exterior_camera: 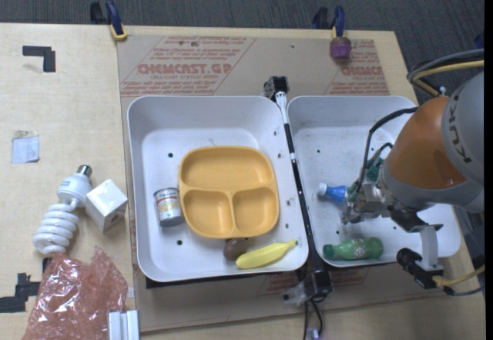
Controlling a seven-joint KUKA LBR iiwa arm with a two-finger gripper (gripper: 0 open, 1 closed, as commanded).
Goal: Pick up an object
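Gripper lowered into the right bin, over its middle floor; whether it is spread or closed cannot be told, since the wrist hides much of it, and nothing is seen held. Nearest candidates for the pick lie on either side: a small blue-and-white object just toward the bin's left wall, and a green bottle on its side along the front wall. Risk, as a judgement: the tool sits between the two, so a closure could meet bare floor, or nudge the bottle, which would likely roll. Left bin holds a yellow divided tray at centre, a small can beside the tray's left edge, a banana at the front right corner, and a brown object touching it.
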